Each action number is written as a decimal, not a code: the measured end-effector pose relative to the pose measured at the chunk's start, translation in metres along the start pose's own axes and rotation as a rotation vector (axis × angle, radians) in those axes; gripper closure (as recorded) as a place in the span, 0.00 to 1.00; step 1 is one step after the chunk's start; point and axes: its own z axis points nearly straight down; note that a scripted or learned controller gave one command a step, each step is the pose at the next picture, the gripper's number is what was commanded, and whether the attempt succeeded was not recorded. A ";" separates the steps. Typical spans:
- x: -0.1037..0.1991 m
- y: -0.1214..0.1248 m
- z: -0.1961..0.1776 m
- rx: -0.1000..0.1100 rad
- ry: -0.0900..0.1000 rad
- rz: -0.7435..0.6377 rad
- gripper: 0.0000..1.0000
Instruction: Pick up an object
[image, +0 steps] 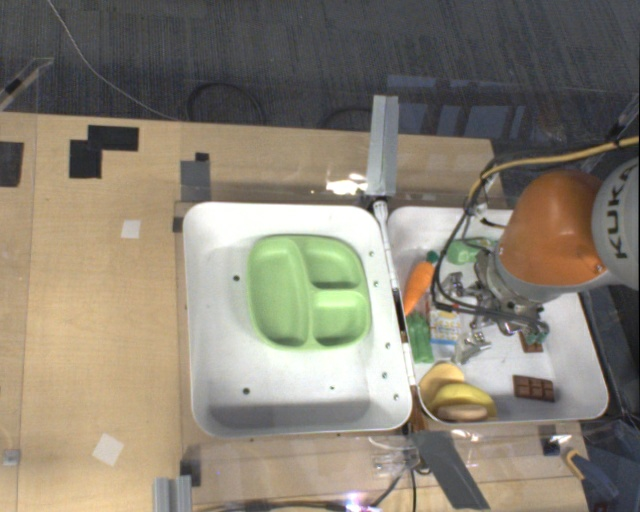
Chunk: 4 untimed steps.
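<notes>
The right bin (590, 385) holds an orange carrot (418, 285) by its left wall, a green-labelled packet (421, 335) below it, a yellow banana (455, 392) at the front left and a brown chocolate bar (533, 388) at the front right. Another small brown piece (532, 341) lies near the arm. My gripper (478, 318) hangs over the middle of this bin, just right of the packet, under the orange wrist band (550, 232). Its fingers are hidden in the metal parts.
The left bin (215, 400) carries a green divided plate (305, 290). A metal post (381, 150) rises at the back between the bins. Cables loop around the wrist at the right. Wooden bench surface stretches to the left.
</notes>
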 end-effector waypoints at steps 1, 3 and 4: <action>-0.006 -0.072 -0.019 -0.007 0.023 -0.069 0.00; -0.054 -0.052 -0.039 -0.008 0.022 0.095 0.00; -0.006 -0.047 0.010 -0.008 0.022 0.152 0.00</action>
